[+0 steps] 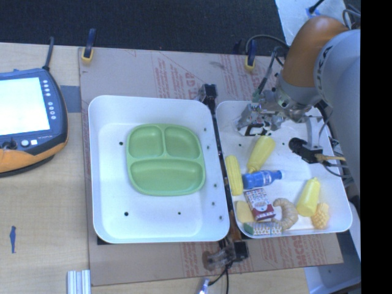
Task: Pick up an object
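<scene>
My gripper (256,122) hangs low over the far end of the right bin (340,224), just above a yellow corn-like piece (261,152). Nothing shows between its tips. Further forward in that bin lie a corn cob (232,174), a small blue bottle (262,179), a red packet (260,204), a tan ring-shaped pastry (286,212), a yellow bottle (309,196) and a small corn chunk (321,215). A pale yellow block (243,212) sits by the packet.
The left bin (104,182) holds a green divided plate (165,160). A control tablet (27,115) lies on the bench at far left. Clamps (209,92) sit between the bins at the far and near ends.
</scene>
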You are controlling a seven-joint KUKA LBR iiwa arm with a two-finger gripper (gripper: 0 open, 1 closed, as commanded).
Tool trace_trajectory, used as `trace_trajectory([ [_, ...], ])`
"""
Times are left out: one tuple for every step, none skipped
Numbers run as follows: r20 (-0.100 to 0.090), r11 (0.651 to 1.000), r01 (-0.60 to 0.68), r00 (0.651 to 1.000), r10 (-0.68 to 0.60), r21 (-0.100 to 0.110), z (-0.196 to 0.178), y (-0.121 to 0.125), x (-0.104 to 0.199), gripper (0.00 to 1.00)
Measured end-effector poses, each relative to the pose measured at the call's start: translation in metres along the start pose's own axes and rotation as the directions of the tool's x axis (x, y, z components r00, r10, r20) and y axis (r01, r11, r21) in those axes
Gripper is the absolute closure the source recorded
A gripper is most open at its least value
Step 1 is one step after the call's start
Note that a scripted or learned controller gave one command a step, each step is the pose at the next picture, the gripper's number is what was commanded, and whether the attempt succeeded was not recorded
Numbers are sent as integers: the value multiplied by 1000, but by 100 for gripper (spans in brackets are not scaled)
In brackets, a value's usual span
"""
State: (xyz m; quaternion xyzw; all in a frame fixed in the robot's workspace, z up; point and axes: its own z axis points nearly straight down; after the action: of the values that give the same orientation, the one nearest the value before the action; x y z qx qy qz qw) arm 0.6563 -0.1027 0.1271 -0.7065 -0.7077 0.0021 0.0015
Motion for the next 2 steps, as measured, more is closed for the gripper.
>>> trace_trajectory([
  [-1, 1000, 0, 1000, 0, -4, -42, 0, -33, 0],
  [-1, 1000, 2, 1000, -2, 1, 34, -59, -9, 0],
])
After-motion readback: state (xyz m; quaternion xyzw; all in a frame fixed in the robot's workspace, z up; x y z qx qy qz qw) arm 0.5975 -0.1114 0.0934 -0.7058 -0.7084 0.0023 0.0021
